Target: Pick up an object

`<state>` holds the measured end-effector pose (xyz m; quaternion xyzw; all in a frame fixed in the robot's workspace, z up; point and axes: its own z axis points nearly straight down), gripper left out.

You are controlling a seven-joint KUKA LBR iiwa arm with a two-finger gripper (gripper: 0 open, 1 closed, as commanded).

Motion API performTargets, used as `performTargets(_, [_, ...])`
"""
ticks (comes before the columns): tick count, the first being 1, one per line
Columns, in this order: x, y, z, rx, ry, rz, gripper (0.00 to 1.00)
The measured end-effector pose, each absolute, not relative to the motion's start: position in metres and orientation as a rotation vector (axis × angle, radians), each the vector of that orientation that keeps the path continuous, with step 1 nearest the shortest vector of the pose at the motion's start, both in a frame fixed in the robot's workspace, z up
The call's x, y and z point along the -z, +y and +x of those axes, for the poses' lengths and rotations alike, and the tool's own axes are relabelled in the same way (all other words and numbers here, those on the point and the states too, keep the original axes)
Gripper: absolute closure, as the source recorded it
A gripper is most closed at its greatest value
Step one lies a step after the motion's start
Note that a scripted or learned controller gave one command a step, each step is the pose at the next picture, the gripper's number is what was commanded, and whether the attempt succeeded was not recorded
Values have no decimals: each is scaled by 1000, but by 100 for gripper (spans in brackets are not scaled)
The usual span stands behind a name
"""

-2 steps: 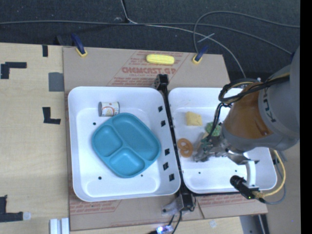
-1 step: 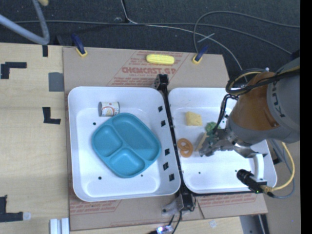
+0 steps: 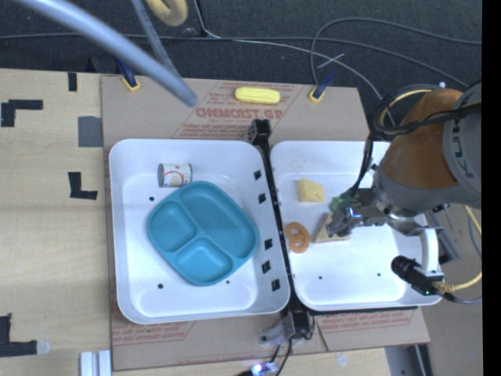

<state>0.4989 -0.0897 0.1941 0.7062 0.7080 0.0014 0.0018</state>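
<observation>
In the left bin (image 3: 125,210) you have a blue divided tray (image 3: 202,232) and a small can (image 3: 174,175); leave them and work the right bin (image 3: 344,292). There the pretzel (image 3: 297,236) and the yellow block (image 3: 311,191) lie near the divider, just left of your jaws (image 3: 338,222). Whether those are open I cannot tell, so centre over one piece, clear of the wall, before you close

One fixed cam above bench, looks down at a slant on both bins (image 3: 125,233); arm (image 3: 427,163) enters from right.
</observation>
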Motion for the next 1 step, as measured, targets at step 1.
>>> performTargets(1, [-257,-86,499,-5,2221,2215,100])
